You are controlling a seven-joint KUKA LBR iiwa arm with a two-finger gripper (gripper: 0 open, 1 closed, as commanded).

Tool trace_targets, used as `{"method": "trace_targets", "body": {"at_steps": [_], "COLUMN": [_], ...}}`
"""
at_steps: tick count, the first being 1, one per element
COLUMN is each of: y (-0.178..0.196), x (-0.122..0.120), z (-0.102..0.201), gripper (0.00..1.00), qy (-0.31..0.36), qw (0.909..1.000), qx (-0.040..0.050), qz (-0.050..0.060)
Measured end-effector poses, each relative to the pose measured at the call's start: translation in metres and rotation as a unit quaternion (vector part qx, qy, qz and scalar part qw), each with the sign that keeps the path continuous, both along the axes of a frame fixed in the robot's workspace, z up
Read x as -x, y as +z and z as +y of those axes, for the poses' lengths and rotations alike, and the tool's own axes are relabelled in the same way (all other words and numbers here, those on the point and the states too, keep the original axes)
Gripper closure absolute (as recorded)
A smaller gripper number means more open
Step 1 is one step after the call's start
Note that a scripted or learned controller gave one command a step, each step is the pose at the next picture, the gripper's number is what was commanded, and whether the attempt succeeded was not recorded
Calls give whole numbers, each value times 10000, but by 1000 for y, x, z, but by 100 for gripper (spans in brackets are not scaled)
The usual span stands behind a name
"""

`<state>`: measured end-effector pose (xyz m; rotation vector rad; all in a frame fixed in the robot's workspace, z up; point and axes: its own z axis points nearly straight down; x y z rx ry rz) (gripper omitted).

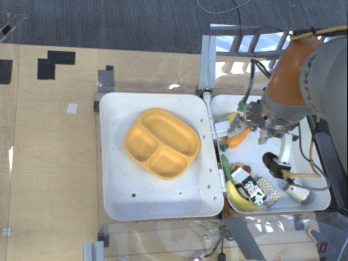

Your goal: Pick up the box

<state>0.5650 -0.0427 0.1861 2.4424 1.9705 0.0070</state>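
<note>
Evidently early: box not yet lifted.
My gripper [246,125] hovers above the right bin [322,201], apart from the box [252,189]; my grip state I cannot tell.

The grey arm [321,75] bends down, its tool [251,125] lowered.

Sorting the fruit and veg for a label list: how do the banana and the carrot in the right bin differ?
The banana is yellow and curved; the carrot is orange and straight. The banana lies at the bin's near edge, the carrot further back, beside the pincer. Both lie in the right bin.
</note>
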Motion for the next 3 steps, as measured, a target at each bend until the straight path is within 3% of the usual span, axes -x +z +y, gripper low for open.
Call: {"method": "trace_targets", "body": {"at_steps": [1,2,3], "y": [-78,-89,-90], "x": [42,58,67], "z": [-48,-44,-80], "gripper": [0,0,0], "qy": [-109,-110,-502], "qw": [9999,9998,9986], "qx": [1,27,-7], "qz": [14,-152,-137]}}
